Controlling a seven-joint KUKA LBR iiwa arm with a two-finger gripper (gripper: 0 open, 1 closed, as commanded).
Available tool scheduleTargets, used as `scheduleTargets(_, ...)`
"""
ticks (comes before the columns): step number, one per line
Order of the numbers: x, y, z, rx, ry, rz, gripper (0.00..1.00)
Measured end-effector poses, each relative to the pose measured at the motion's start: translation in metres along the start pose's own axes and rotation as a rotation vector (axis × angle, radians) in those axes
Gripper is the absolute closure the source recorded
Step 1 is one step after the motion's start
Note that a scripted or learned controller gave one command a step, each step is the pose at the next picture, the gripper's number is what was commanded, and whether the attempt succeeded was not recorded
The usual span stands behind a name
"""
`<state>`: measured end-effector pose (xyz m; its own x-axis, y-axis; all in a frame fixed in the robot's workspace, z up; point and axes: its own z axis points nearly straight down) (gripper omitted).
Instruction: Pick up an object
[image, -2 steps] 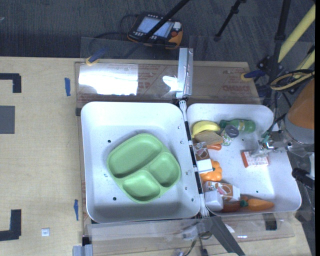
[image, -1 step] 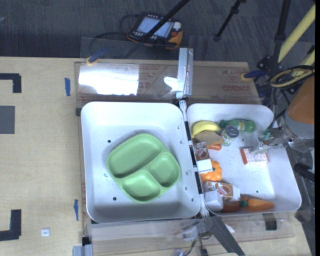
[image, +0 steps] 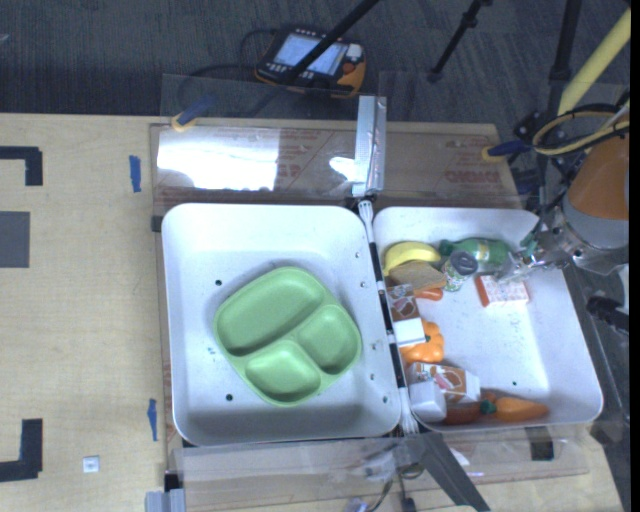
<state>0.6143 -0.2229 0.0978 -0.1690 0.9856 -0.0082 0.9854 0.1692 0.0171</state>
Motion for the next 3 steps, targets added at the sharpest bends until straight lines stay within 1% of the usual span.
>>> scheduleTargets(1, 0.029, 0.009, -0.057, 0.013, 0.006, -0.139, 1.00)
scheduleTargets(2, 0.043, 0.033, 0.001, 0.019, 0.009, -0.131, 1.00)
scheduleTargets(3, 0.031, 0.049, 0.014, 0.054, 0.023, -0.264, 1.00)
